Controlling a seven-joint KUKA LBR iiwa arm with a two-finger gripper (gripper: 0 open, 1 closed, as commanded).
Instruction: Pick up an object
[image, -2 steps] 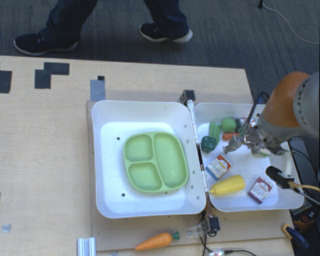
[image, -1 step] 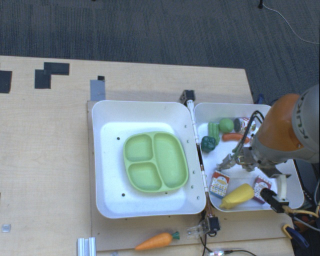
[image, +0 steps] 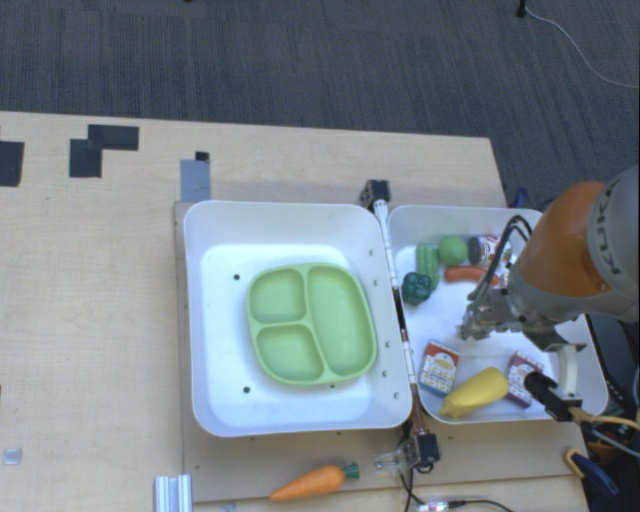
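The things to choose from lie in the right bin (image: 598, 395): a small printed box (image: 438, 366) and a yellow banana (image: 474, 392) near the front wall, a second small box (image: 522, 380) just beside the banana, and toward the back a green cucumber (image: 427, 260), a round lime (image: 454, 249), an orange carrot (image: 462, 273) and a dark green pepper (image: 416, 288). The gripper (image: 482, 322) is low in the middle of this bin, over bare white floor between the back cluster and the front one; nothing shows between its parts, and whether it is released or clenched I cannot tell from this angle. My reading is that the arm (image: 565, 255) is at the reach stage, with no object secured. The next move would call for settling on one item, likely the first box or the banana just in front, and lining up over it before closing.

Room is tight: the front items sit close to the bin's front wall and the divider between the bins, so a slanted approach could hit a rim. The left bin (image: 200, 330) holds a green divided plate (image: 311, 324). A second carrot (image: 312, 483) lies out on the desk (image: 90, 330) in front of the bins
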